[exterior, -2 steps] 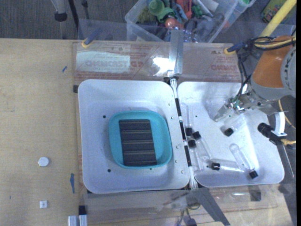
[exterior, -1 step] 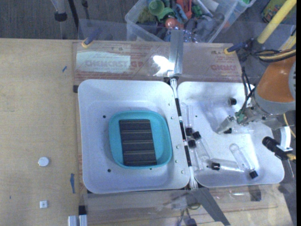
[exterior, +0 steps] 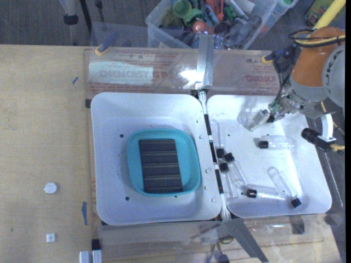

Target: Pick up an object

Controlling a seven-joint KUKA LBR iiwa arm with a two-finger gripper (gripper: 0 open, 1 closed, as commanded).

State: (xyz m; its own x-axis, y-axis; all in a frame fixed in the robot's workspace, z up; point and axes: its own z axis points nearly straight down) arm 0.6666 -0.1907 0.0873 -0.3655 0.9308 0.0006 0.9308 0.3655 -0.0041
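Observation:
The right bin (exterior: 312,169) holds several clear plastic tubes with black caps. One tube (exterior: 276,144) lies near the middle, another (exterior: 283,186) lies toward the front right, and a third (exterior: 261,192) lies along the front. More tubes (exterior: 232,167) lie by the bin's left wall. My gripper (exterior: 250,119) hangs over the back of the right bin, behind and left of the middle tube. It looks pale and blurred. The grey arm with its orange band (exterior: 310,64) reaches in from the right.
The left bin (exterior: 109,119) holds a teal tray (exterior: 134,147) with a dark ribbed block (exterior: 160,166) in it. A clear box of toys (exterior: 214,10) stands behind the bins. A small white disc (exterior: 50,188) lies on the bench at left.

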